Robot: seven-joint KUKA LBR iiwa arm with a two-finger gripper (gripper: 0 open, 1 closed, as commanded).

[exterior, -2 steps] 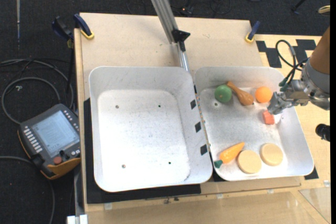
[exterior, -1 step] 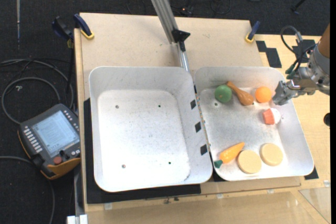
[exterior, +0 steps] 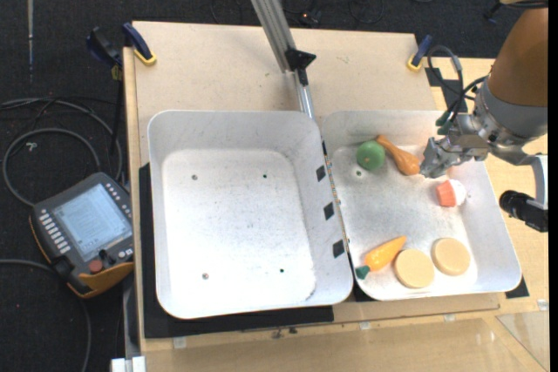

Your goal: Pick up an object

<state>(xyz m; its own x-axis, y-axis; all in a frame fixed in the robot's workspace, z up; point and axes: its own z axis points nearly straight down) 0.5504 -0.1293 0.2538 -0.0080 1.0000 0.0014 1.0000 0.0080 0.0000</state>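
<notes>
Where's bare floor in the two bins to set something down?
The left bin offers its whole floor. In the right bin, a bare strip runs mid-floor between the green ball and the carrot. Crowded: the back by the gripper, and the front corner's two discs.

Bins (exterior: 235, 135) — white, speckled, matt plastic

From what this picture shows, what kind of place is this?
Probably a robotics lab or test cell, not a home. A grey robot arm with an orange band reaches over two shallow white plastic bins, a grey and orange handheld control pendant lies on the dark floor, and loose black cables run around the bench.
</notes>
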